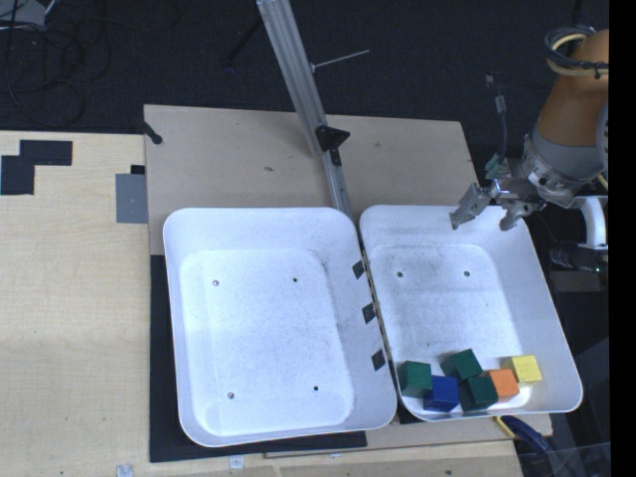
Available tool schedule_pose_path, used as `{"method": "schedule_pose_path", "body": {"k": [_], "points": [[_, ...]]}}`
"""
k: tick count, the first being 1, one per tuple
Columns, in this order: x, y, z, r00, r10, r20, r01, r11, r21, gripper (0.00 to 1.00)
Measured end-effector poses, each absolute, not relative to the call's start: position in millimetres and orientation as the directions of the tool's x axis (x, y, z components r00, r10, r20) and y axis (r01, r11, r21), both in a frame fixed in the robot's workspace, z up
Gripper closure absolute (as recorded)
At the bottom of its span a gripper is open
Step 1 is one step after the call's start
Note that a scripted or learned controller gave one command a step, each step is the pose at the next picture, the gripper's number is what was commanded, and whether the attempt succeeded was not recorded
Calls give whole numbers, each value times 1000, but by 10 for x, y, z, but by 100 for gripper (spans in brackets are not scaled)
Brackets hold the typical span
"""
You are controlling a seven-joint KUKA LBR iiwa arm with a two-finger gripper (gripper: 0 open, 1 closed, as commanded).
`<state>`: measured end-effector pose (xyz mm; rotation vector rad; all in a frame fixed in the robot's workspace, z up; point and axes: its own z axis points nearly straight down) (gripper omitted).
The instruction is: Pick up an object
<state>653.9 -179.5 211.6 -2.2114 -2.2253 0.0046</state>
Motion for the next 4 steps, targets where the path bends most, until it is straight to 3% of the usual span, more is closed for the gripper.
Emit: {"method": "schedule_pose_path", "body": {"k": [1, 2, 3, 4], "points": [[6599, -1549, 1999, -3, 1000, 2, 1000, 3, -6, 0], [6420, -1250, 2447, -3, 1000, 2, 1000, 3, -2, 0], [6417, -1260, 2415, -2, 1000, 2, 1000, 2, -6, 0], [6595, -1194, 2140, -1, 1000, 1, 1000, 1, -6, 0]]}}
